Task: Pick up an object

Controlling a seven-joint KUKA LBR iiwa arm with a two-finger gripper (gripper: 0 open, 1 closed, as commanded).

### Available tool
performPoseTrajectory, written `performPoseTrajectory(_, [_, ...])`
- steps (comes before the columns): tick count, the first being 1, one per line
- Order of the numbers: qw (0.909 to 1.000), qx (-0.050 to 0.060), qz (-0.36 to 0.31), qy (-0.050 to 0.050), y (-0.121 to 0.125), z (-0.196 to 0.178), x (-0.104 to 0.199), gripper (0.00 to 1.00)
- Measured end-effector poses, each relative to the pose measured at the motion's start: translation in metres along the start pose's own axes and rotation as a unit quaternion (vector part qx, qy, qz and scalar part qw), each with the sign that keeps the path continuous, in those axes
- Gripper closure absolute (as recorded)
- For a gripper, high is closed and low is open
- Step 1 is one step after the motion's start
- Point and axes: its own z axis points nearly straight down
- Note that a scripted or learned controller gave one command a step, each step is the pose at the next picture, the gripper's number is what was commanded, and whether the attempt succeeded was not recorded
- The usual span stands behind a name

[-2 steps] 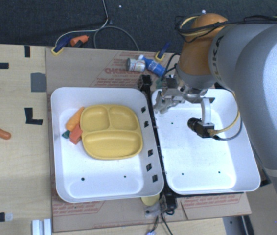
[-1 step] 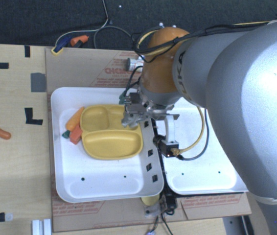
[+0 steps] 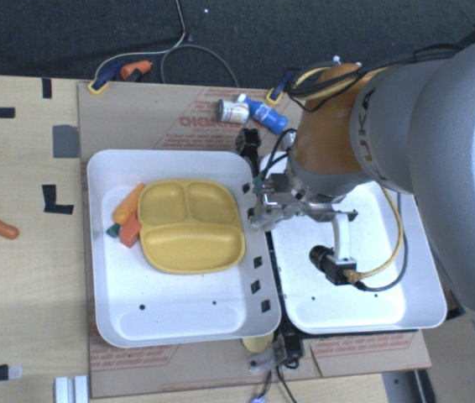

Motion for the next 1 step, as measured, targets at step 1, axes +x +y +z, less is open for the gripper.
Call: performPoseTrajectory(1, [1.0, -0.001, 0.002, -0.001, 0.005, 0.0, -0.0993, 1.0])
